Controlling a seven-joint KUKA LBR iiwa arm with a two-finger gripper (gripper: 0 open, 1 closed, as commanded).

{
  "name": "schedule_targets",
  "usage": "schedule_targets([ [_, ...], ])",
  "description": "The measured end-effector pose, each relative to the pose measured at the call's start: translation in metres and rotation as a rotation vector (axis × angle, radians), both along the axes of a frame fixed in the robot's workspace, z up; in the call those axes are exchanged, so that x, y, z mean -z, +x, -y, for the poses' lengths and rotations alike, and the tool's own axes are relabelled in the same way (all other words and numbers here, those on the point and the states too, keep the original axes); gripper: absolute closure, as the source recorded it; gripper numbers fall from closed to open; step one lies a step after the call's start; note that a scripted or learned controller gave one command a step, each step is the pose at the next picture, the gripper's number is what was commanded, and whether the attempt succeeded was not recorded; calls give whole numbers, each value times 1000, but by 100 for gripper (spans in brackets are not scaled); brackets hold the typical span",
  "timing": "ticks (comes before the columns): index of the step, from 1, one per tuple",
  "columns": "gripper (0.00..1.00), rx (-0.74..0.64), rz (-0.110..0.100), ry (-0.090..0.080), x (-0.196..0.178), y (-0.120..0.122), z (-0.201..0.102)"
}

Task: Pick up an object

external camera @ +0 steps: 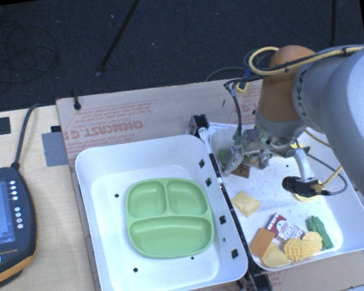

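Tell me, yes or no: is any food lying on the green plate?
No. The green plate in the left bin has bare compartments; the food pieces lie in the right bin.

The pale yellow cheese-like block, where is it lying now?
The pale yellow block lies in the right bin, near its left wall, below the gripper and above the pile of toy food.

The claw [238,156] hangs low over the far end of the right bin [360,233], by the divider. A brown block [241,171] lies just below it. Nearer the camera sit a yellow cheese slice [246,203] and a toy-food pile [291,240]. Left of the claw, a green divided plate [169,217] fills the left bin [99,182].
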State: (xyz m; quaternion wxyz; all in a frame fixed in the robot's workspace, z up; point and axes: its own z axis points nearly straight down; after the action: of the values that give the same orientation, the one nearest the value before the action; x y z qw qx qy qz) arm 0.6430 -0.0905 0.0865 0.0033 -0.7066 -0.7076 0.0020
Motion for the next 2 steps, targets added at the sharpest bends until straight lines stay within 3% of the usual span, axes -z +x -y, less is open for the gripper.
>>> schedule_targets([
  [2, 0, 0, 2, -1, 0, 0, 0],
])
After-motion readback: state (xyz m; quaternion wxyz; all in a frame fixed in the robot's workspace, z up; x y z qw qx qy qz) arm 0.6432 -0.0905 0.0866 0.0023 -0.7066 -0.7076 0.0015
